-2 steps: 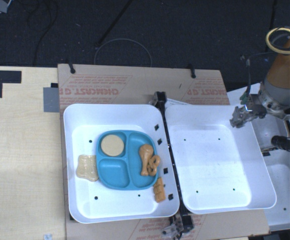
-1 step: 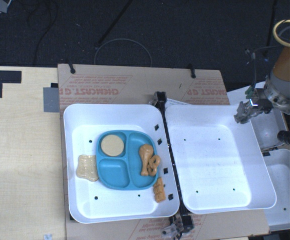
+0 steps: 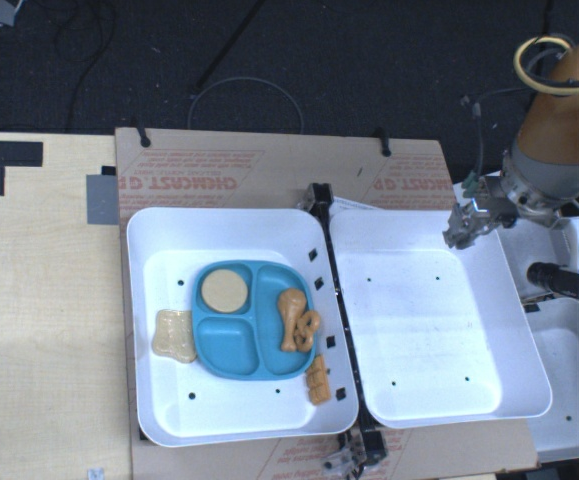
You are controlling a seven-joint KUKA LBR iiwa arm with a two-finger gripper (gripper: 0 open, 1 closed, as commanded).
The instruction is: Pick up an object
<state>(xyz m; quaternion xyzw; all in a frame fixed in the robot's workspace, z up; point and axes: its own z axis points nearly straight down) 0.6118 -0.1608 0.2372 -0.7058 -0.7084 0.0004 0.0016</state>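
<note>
In the left bin (image 3: 159,238) lies a blue divided plate (image 3: 254,353). A round tan cookie (image 3: 223,290) rests in its upper-left compartment and a brown pretzel-like piece (image 3: 297,320) in its right compartment. A pale toast-like slice (image 3: 174,335) lies on the bin floor, touching the plate's left edge. A small brown piece (image 3: 317,380) lies just off the plate's lower right. My gripper (image 3: 461,230) hangs at the right bin's upper-right corner, far from all these objects, with nothing visibly in it.
The right bin (image 3: 439,318) sits beside the left one, split from it by a black divider (image 3: 334,308). Both rest on a cardboard sheet (image 3: 269,173). The arm (image 3: 544,138) stands at the right edge. A wooden bench top (image 3: 39,298) lies to the left.
</note>
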